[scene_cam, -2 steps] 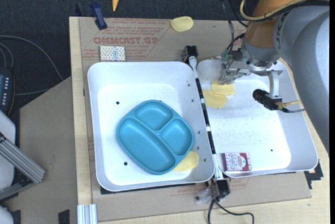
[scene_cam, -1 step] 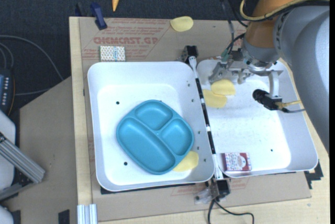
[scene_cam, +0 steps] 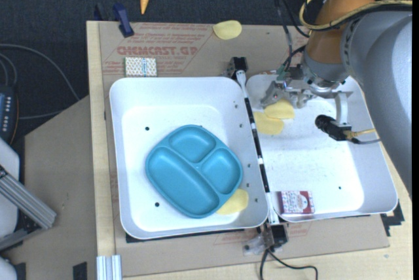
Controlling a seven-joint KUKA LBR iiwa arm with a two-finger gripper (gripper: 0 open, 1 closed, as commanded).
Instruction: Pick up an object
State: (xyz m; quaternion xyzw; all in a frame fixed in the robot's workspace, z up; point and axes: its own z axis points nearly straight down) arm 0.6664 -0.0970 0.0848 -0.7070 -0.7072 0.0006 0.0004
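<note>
My gripper (scene_cam: pixel 285 99) hangs over the far left corner of the right bin (scene_cam: pixel 340 171), its two fingers spread apart and open. Just below the fingertips lies a pale yellow flat piece (scene_cam: pixel 281 111), partly overlapping a second yellow piece (scene_cam: pixel 268 123) beside the bin's left wall. Whether the fingers touch the upper piece is unclear; nothing is lifted. A small red-and-white box (scene_cam: pixel 295 202) rests at the right bin's front rim. In the left bin (scene_cam: pixel 131 108) sits a blue divided plate (scene_cam: pixel 193 169) with another yellow piece (scene_cam: pixel 234 203) tucked at its near right edge.
The grey arm fills the upper right above the right bin. On the cardboard behind the bins lie a yellow disc (scene_cam: pixel 227 29), a patterned packet (scene_cam: pixel 141 66), a blue clip (scene_cam: pixel 122 20) and a small black part (scene_cam: pixel 237 66). A toy carrot (scene_cam: pixel 145 0) lies on the floor.
</note>
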